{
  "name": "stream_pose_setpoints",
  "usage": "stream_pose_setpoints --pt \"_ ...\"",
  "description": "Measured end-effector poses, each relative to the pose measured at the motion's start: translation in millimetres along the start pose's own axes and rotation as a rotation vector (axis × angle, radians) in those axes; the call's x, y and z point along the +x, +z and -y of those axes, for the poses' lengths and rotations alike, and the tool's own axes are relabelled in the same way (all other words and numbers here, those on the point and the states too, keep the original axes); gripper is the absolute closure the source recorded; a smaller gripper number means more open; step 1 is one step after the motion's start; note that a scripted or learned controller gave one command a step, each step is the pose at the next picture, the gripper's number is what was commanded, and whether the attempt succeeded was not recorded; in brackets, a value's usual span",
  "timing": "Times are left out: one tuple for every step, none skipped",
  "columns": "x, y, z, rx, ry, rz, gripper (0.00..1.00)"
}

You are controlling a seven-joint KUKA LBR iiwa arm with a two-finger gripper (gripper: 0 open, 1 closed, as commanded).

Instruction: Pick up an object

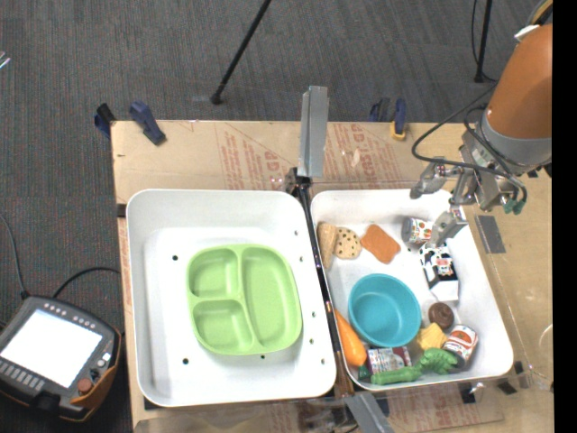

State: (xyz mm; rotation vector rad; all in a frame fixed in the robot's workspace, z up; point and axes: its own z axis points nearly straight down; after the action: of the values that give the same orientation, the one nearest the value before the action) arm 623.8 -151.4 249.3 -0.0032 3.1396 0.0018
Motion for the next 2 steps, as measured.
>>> stream_pose_setpoints --pt "-19 142 1 0.001 0.039 0.001 0.0" --pt "13 141 -72 -0.001 0.106 0.066 0.0"
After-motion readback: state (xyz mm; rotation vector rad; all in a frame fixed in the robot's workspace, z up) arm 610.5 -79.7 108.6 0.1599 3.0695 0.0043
